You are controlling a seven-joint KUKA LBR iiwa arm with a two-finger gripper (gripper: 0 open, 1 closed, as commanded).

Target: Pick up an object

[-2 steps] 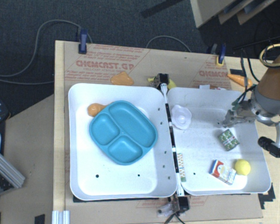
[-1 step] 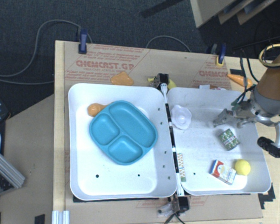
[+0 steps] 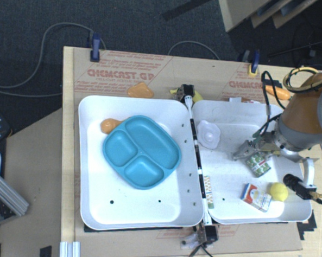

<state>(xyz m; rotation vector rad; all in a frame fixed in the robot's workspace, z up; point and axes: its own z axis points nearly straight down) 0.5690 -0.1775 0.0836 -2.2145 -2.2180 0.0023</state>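
While the grey arm (image 3: 305,120) with its orange band is reaching in from the right, its gripper (image 3: 253,151) is hovering low over the right-hand white bin (image 3: 227,206), right at a green-and-white patterned packet (image 3: 258,165) lying near the middle of that bin. Whether the fingers are released or clenched cannot be told from this angle, and nothing is showing plainly between them. Sharing the right bin are a clear plastic cup (image 3: 208,134) lying toward the upper left corner, a small red-and-white carton (image 3: 255,197) near the front edge, and a yellow ball (image 3: 279,191) just beside the carton on its right. A blue divided plate (image 3: 141,151), with three compartments, is sitting in the middle of the left-hand white bin (image 3: 128,215), and a small orange object (image 3: 109,126) is peeking out at the plate's upper left rim, touching it. Both bins are resting side by side on a brown, printed surface (image 3: 121,74), where another orange item (image 3: 140,90) is lying just behind the left bin.
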